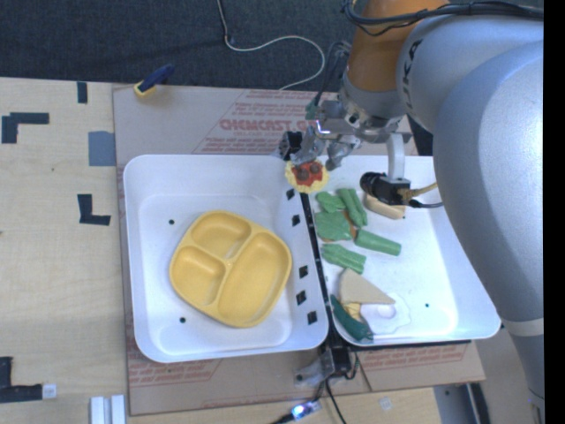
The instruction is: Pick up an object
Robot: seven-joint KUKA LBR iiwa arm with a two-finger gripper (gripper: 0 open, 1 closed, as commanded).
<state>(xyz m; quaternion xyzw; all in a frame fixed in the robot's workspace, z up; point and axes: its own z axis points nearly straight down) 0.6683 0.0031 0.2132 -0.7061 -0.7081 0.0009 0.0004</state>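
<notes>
My gripper (311, 155) hangs over the far end of the wall between the two bins. A small yellow and red toy piece (306, 175) sits between its fingers, just above the rim, and the fingers look shut on it. In the right bin (441, 263) lie several green toy vegetables (340, 215), a green pod (378, 243) and another green piece (344, 257). A beige wedge (364, 288), a white flat piece (388, 314) and a dark green item (351, 322) lie near that bin's front.
A yellow divided plate (231, 268) fills the middle of the left bin (141, 237). The large grey arm covers the right side of the view. A small blue and yellow object (153, 79) lies on the bench behind the bins.
</notes>
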